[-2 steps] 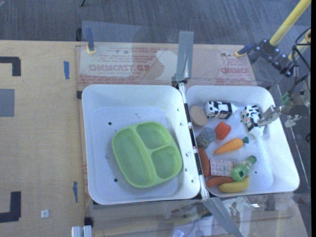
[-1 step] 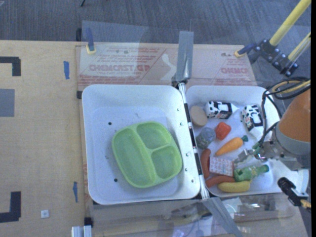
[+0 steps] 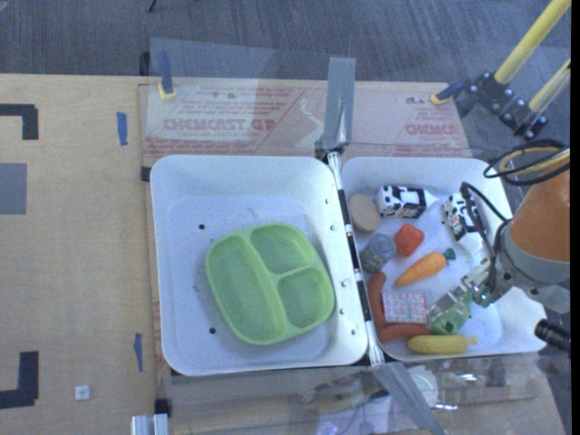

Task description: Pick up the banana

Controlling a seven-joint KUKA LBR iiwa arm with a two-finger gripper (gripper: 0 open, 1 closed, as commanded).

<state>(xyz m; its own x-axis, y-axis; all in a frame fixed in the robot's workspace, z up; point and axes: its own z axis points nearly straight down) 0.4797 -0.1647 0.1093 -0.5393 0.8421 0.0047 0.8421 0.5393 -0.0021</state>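
Grey metal with green parts marks the gripper (image 3: 456, 308), which hangs low inside the right white bin (image 3: 507, 333), reaching in from the bin's right side under the arm's orange band (image 3: 544, 225). Whether it is spread or closed cannot be told from this angle, and nothing can be seen held in it.

Taking the gripper as the landmark: just beside it to the left lies a flat pink and white packet (image 3: 404, 307), and left of that a red sausage (image 3: 377, 299) lying lengthwise. Up and to the left of the gripper lies an orange carrot (image 3: 420, 268) at a slant, with a red pepper (image 3: 409, 239) and a grey lump (image 3: 377, 252) further up-left. Further up still are a tan disc (image 3: 364, 212) and a black and white toy cow (image 3: 401, 201); a second black and white toy (image 3: 456, 216) lies straight above the gripper, with black cable crossing near it.

The yellow banana (image 3: 439, 343) lies just below the gripper, near the bin's front wall, stretched left to right. It is apart from the gripper, lying free on the bin floor.

Far left of the gripper, the left white bin (image 3: 181, 188) holds a green divided plate (image 3: 269, 283). Both bins sit on the tan table (image 3: 72, 243).
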